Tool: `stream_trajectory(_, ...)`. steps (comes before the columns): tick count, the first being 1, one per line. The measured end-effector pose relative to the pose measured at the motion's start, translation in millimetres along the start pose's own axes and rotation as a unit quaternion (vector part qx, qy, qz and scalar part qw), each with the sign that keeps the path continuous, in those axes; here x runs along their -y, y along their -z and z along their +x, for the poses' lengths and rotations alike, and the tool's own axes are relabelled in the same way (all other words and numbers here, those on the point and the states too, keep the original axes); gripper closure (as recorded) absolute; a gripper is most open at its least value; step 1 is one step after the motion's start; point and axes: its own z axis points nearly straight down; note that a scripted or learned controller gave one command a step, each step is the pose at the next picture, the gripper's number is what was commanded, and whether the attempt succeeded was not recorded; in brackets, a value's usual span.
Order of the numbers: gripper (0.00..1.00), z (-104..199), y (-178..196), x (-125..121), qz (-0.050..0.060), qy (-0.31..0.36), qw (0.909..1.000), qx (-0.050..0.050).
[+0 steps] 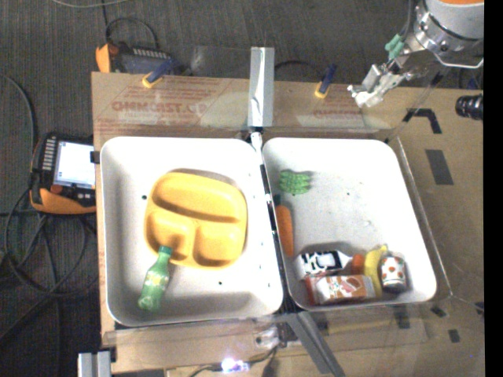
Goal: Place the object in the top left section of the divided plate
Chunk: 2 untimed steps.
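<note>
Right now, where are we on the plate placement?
Done: nothing yet. The yellow divided plate in the left bin has no object in its top left section; a green bottle only overlaps its lower left rim. In hand: nothing visible; the gripper hangs beyond the right bin. Left: pick and place.

Single fixed camera above the bench, angled downward at a slant, far enough back to frame both white bins, left bin (110,234) and right bin (409,203), arm (452,10) entering at upper right
</note>
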Motion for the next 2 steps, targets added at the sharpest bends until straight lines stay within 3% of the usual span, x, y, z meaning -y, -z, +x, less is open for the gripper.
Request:
stream_trajectory(1,1.0,-67.3,38.6,-2.0,0.0,0.009,1.0,0.0)
stream_trajectory(2,1.0,-127.5,37.7,16.8,0.0,0.033,0.9995,0.0)
